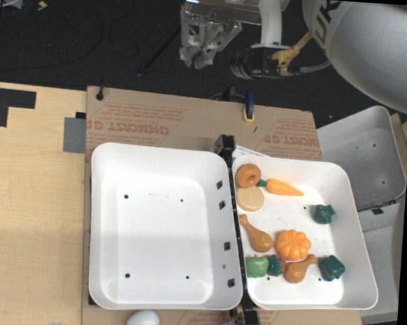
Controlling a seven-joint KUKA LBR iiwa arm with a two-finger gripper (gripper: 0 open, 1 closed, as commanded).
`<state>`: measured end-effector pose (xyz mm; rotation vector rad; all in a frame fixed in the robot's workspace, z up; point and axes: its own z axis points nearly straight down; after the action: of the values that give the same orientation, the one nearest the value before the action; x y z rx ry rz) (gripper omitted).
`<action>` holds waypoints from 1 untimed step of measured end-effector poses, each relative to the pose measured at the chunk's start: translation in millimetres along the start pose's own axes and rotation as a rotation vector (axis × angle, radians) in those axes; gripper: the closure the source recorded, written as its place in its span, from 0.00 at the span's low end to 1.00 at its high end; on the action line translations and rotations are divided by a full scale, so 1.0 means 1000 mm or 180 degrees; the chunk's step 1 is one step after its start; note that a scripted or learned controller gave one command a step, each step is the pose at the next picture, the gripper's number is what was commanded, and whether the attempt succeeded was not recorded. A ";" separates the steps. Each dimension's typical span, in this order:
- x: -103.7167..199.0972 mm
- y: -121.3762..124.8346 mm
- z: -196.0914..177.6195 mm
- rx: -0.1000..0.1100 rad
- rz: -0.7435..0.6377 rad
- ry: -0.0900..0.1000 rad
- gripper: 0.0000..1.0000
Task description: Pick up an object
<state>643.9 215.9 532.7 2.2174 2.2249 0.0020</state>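
My gripper hangs high above the bench, beyond the far edge of the left bin, well away from every object. The right bin holds several toy foods: a brown donut, an orange carrot, a beige disc, a chicken drumstick, an orange pumpkin, a second drumstick, a green pepper and two dark green pieces.
A white egg lies on the cardboard outside the left bin, by its near edge. A black divider runs between the two bins. A blue clamp stands at the cardboard's far edge.
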 end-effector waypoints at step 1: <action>0.013 0.000 -0.005 0.0013 0.0004 -0.0004 1.00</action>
<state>644.0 228.9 537.6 2.2204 2.2250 -0.0041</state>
